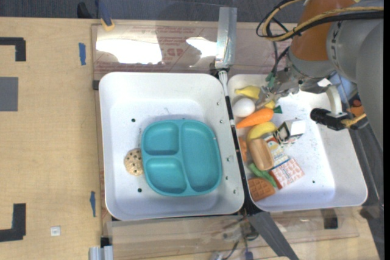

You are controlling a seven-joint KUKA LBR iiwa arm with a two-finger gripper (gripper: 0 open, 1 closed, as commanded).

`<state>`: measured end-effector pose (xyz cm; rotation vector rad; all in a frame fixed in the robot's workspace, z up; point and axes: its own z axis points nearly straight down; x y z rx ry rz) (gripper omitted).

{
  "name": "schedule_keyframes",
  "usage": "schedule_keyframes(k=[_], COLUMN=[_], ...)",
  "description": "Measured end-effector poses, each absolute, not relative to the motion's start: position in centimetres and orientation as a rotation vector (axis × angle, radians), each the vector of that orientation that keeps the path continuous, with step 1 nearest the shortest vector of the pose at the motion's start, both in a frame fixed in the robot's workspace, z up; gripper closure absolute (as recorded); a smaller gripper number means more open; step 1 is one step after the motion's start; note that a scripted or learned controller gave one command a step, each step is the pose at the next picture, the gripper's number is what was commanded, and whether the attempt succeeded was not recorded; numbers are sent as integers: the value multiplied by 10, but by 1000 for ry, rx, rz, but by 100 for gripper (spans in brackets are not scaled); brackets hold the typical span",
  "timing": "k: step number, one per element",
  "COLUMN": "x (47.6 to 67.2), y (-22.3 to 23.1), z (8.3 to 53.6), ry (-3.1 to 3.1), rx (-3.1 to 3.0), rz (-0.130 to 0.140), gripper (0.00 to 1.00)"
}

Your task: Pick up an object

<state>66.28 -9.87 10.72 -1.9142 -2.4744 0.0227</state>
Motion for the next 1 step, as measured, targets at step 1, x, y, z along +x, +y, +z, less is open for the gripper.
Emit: schedule_keyframes(k=[1], x=[665], y=[-23], z=[187], ry=[-2235], rx=[-2214], rz=[-8], gripper=[100])
